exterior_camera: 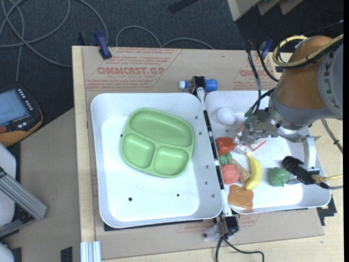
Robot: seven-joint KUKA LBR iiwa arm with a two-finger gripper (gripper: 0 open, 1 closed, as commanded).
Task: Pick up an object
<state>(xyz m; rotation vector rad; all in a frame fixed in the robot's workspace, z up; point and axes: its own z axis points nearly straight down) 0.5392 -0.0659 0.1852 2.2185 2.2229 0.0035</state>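
Note:
The right bin (305,198) holds a white ball (225,115), a red tomato-like piece (224,144), a small leafy green piece (226,159), a pink-red round piece (231,173), a yellow banana (253,171), an orange-brown piece (241,196) and a green piece (278,176). My gripper (252,135) hangs low over the back middle of this bin, just right of the red piece and above the banana's upper end. Nothing shows between its fingers.
The left bin (109,201) carries a light green divided plate (157,142). A blue clamp (197,84) sits at the back where the two bins meet. Cables and a handheld device (16,113) lie off the bench to the left.

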